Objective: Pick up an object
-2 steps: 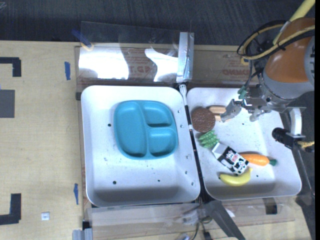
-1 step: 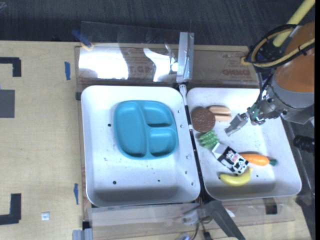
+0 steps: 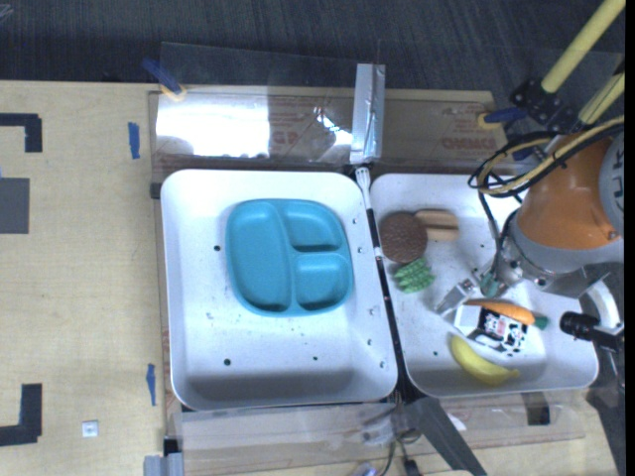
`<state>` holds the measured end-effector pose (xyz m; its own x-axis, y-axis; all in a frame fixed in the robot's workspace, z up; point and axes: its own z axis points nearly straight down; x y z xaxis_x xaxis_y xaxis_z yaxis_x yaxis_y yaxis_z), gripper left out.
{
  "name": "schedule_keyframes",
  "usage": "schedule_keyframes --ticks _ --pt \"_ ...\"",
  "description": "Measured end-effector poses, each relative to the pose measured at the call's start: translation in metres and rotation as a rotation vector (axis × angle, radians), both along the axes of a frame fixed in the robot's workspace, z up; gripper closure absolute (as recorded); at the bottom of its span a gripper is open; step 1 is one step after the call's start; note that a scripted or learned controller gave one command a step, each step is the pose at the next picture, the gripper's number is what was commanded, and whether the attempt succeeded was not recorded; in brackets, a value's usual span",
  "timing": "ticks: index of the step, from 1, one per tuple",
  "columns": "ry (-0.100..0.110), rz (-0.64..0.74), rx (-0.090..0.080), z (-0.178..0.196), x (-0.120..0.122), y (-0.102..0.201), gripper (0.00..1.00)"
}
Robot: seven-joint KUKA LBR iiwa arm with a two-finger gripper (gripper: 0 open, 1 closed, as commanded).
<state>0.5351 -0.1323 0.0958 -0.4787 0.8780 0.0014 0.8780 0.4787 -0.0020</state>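
A yellow banana (image 3: pixel 483 359) lies at the near edge of the right bin (image 3: pixel 427 370), curved along its front wall, with a small white box with dark print (image 3: pixel 498 329) resting just behind it and an orange piece (image 3: pixel 513 312) at that box's far side. Farther back in the same bin sit a green leafy item (image 3: pixel 413 275), a brown round disc (image 3: pixel 403 236) and a tan stick (image 3: pixel 438 222) touching the disc's right side. The gripper (image 3: pixel 474 293) reaches down beside the white box, near the bin's middle; whether it is parted or closed I cannot tell. The arm (image 3: pixel 568 211) with its orange band looms over the bin's right side. The left bin (image 3: pixel 189 296) holds a blue divided tray (image 3: pixel 290 255) lying flat.
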Motion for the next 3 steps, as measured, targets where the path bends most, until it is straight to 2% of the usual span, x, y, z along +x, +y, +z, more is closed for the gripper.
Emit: schedule_keyframes --ticks 1,2,3 --pt "-0.006 -0.369 0.0 -0.009 0.027 0.0 0.0" --pt "-0.006 -0.449 -0.001 -0.01 0.095 -0.005 0.0" --pt "0.024 -0.41 -0.022 -0.01 0.114 0.01 0.0"
